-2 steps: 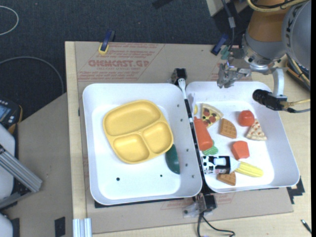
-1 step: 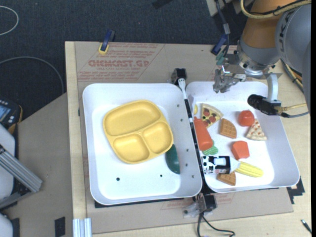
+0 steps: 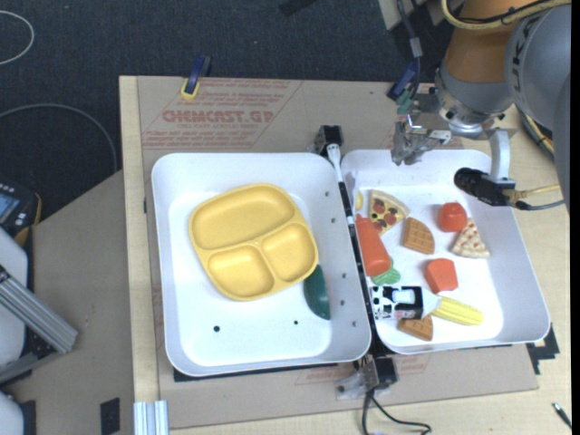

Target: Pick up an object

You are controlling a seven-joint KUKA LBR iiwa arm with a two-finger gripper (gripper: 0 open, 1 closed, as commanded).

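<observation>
Looking down past the orange-banded wrist, you find the pincer (image 3: 410, 149) hanging over the far rim of the right-hand shallow white bin (image 3: 530, 284), at that bin's far left corner. Its tip is small and dark against the rim, so you cannot tell whether it is parted or closed, and nothing shows between its tips.

Everything you might lift lies nearer the camera than the pincer, down inside that same bin. Closest is the pizza-slice toy with red dots (image 3: 386, 210), just below and slightly left of the pincer, its point aimed away toward the near-right. Below that lies the long red-orange pepper-shaped piece (image 3: 372, 247), its long axis running almost straight away from the pincer along the bin's left wall; a grasp across its width would probably suit it, though the wall crowds one side.

To the pincer's right and nearer you sit a brown waffle wedge (image 3: 418, 236), a round red tomato-like ball (image 3: 452, 216), a second small pizza triangle (image 3: 470, 241) and a red-orange block (image 3: 441, 275). Farthest from the pincer, at the bin's near edge, are a yellow corn cob (image 3: 458, 312), a black-and-white patterned toy (image 3: 397, 301) and a brown biscuit piece (image 3: 418, 328).

A black cylindrical fitting (image 3: 483, 187) on the arm hangs over the bin to the pincer's right. The other white bin (image 3: 168, 243), far left of the pincer, holds a yellow divided plate (image 3: 252, 240) and a dark green piece (image 3: 316, 295).
</observation>
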